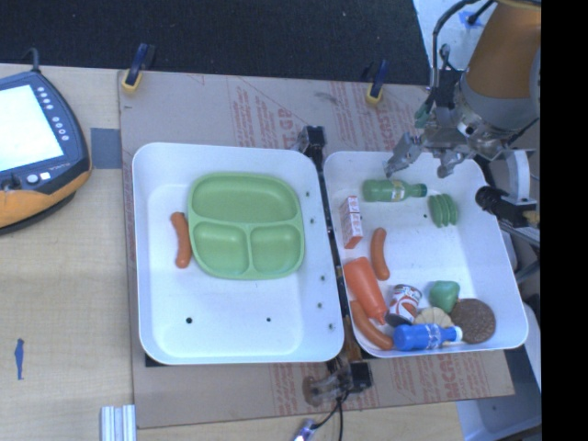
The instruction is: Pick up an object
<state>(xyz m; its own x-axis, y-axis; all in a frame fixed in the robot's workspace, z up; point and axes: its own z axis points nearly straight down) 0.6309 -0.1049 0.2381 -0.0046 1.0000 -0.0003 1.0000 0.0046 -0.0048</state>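
So I saw the gripper [424, 161] up at twelve o'clock in the right bin [511, 274], with its two fingers [399, 163] spread apart and nothing between them. A green bottle [392, 190] lay on its side just under it, at about six o'clock from the fingers. A ridged green thing [443, 209] sat at three o'clock from the bottle. More toy food was piled at the bin's six o'clock. In the left bin [156, 283] lay a green tray [245, 225], with a sausage [182, 239] at its nine o'clock.
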